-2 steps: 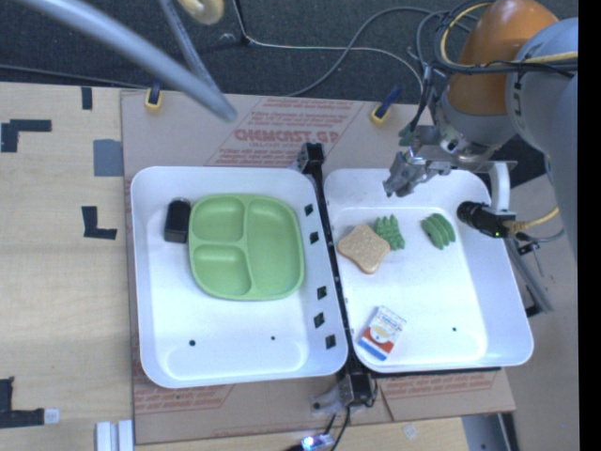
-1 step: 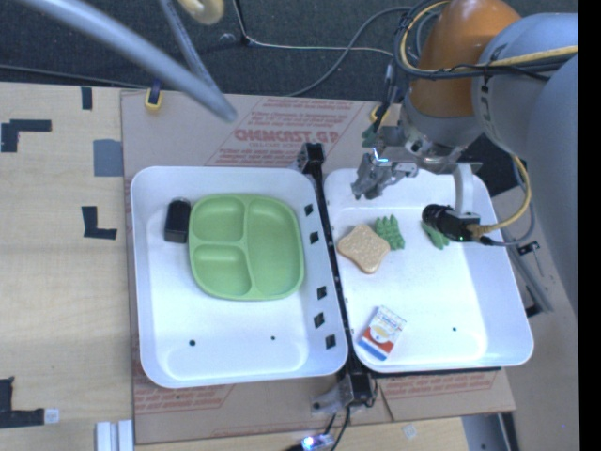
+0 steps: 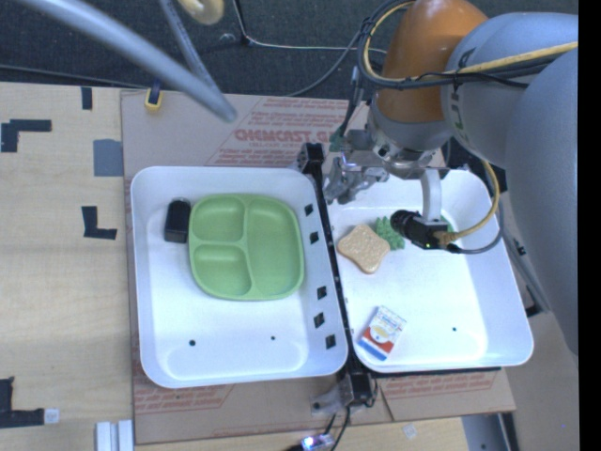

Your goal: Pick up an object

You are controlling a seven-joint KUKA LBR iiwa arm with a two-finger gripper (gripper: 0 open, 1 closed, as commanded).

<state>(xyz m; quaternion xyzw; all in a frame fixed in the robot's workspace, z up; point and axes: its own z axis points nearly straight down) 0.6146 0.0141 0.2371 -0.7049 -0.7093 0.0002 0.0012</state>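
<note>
The arm (image 3: 488,73) reaches in from the right and hangs over the far end of the right bin (image 3: 488,332). Its gripper (image 3: 349,184) sits low by that bin's far left corner, close to the divider where the two bins meet. Whether the gripper is open or closed cannot be told, as the metal parts blur together there, and nothing can be seen held in it.

Three things lie in the right bin. A tan slice of toast (image 3: 362,248) rests near the bin's left side, just in front of the gripper; it sits turned like a diamond, its long axis running from far left to near right. A small green piece (image 3: 387,233) touches the toast's right edge, between the toast and a black cylinder (image 3: 413,227) on the arm's cabling. Nearer the front edge lies a small white carton (image 3: 380,334) with red and blue print, tilted, its long axis running from far right to near left, well apart from the toast.

The left bin (image 3: 155,346) holds a green tray (image 3: 246,247) with three compartments, lying flat in the middle. A small black block (image 3: 177,221) lies against the tray's left edge.
</note>
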